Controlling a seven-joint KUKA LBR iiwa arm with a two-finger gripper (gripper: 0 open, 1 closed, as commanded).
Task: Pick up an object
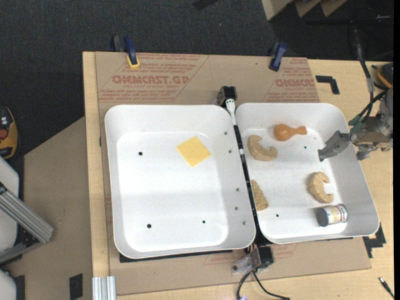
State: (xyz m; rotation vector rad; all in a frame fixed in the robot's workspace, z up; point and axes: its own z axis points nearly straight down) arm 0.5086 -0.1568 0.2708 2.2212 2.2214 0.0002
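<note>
Two shallow white plastic bins with rounded corners and smooth, glossy floors sit side by side on a pale board printed with reddish lettering, which covers the table point(187, 74). Two blue clamps pin the board at its far edge, one at 11 o'clock point(130, 50) and one at 1 o'clock point(277, 55).

The left bin point(125, 217) holds one thing: a flat yellow square point(194, 151), thin like a cheese slice, turned corner-on, lying toward 12 o'clock of the bin's middle.

The right bin point(356, 186) holds five things. One orange drumstick shape point(287, 132), bulbous at one end and narrow at the other, lies at the bin's 12 o'clock. Three tan, crusty, bread-like pieces lie there: a curved croissant point(261, 148) at 10 o'clock, a second croissant point(320, 187) at 4 o'clock, and a lumpier piece point(258, 195) at 8 o'clock against the wall shared with the left bin. One small can point(331, 215), metallic grey with a pale label, lies on its side at 5 o'clock, just beside the second croissant.

The grey hand point(330, 147) reaches over the right bin's 3 o'clock rim with nothing in it; whether it is open or closed cannot be told.
</note>
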